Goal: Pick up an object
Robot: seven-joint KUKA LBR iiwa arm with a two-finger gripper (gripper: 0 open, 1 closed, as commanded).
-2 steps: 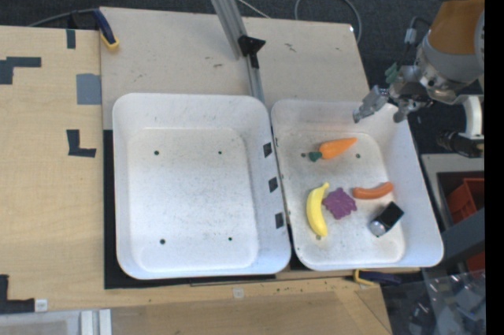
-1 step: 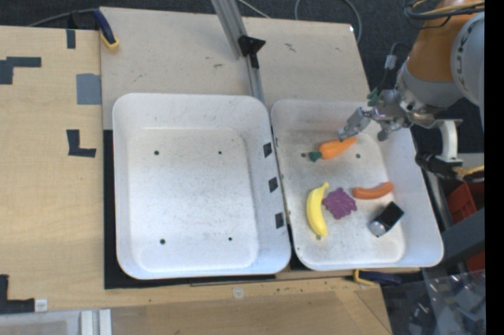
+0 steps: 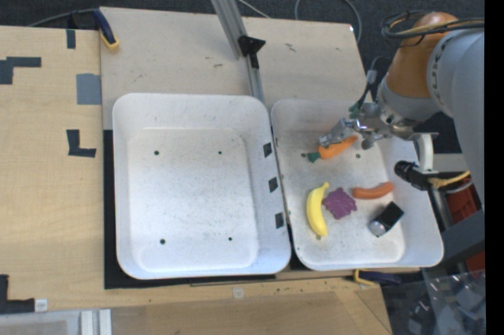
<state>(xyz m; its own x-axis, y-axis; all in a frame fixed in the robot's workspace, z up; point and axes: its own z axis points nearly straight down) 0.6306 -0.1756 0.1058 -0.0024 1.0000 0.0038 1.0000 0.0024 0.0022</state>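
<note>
While my big grey arm [image 3: 453, 81] reaches in over the right edge of the bench [image 3: 181, 57], I look at things from biggest to smallest.

The bench holds two white bins side by side. The left bin [image 3: 189, 184] is the bigger one. The right bin [image 3: 417, 243] is smaller, and it holds all the toys.

My pincer [image 3: 352, 130] is low over the far half of the right bin, close to its far edge. It is right at the toy carrot [image 3: 339, 146]. The carrot is orange with a small green end [image 3: 313, 157] that points toward the left bin. I cannot tell if my pincer is spread wide or squeezed together, and I cannot tell if it has the carrot. It looks like it is touching the orange end.

Next comes the yellow banana [image 3: 316, 209], near the bin's left wall, toward the near edge. Just beside it is a purple bunch of grapes [image 3: 339, 202]. An orange sausage [image 3: 372, 191] lies near the right wall. A small black block [image 3: 385, 218] sits near the right corner on the near side.

I think my job now is to get the carrot. To do it well, I should go slow and grab the thick middle, not the tip, so it will not slip or spin away. I should squeeze across the thin way, not the long way. Then I should lift straight up and keep away from the bin wall.
</note>
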